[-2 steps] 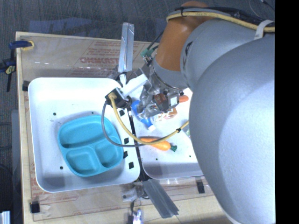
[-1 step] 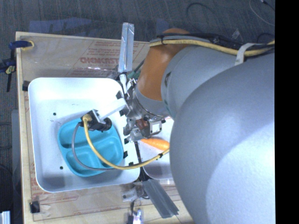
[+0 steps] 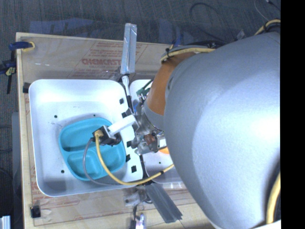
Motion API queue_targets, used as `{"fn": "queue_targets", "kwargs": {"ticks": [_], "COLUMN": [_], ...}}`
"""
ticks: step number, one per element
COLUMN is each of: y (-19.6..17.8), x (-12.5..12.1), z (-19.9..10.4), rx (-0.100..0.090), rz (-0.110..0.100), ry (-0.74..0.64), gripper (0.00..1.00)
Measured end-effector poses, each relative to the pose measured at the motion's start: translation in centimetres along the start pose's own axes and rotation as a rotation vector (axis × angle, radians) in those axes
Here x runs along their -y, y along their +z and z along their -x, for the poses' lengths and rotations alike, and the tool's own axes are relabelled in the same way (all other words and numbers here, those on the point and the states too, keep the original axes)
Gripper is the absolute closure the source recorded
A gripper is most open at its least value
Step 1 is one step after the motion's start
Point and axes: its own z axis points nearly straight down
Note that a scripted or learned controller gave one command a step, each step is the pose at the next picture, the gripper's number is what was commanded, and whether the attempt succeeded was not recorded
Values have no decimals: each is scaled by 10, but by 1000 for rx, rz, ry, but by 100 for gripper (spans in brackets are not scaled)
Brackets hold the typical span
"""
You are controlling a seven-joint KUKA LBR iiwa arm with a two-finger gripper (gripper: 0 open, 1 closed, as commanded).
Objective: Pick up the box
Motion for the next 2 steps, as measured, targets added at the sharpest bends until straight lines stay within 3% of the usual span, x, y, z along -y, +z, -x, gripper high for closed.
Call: {"fn": "queue_targets", "kwargs": {"ticks": [1, 2], "y": [-129, -65], "x": [-7, 49], "z": [-11, -11], "rx": [-7, -3], "rz": [4, 5], "ry": [9, -6], "gripper": [100, 100]}}
